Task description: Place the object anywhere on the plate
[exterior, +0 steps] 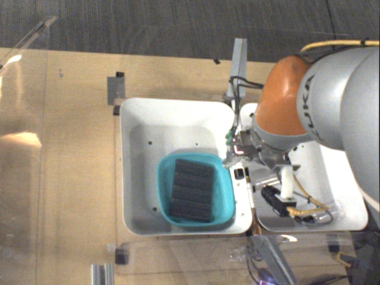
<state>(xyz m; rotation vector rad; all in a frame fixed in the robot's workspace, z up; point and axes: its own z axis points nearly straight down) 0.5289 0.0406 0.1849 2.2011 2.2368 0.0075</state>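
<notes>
Two white bins sit side by side on the table (pixel 65 159). The left bin (pixel 136 129) holds a teal plate (pixel 166 177), square with rounded corners, and a dark ribbed block (pixel 193 190) lies flat across its middle, inside the rim on all sides. If that block is the object meant, it already rests where the task wants it.

The arm (pixel 320 94) reaches in from the right, and its wrist hangs over the wall shared by the two bins. The end effector (pixel 237 150) sits just above that wall, near the plate's upper right corner. From this slanted view I cannot tell how far open it is or whether it has hold of anything; the wrist body covers most of it.

Several risks follow from this pose. A descent here could drive the end effector into the bin wall or clip the plate's rim, which might tip the plate and slide the block off. A sweep toward the left at low height could push the block against the rim or shove the plate across the bin. The cables (pixel 297 209) trailing into the right bin (pixel 338 177) could also snag on the wall if the wrist turns sharply.
</notes>
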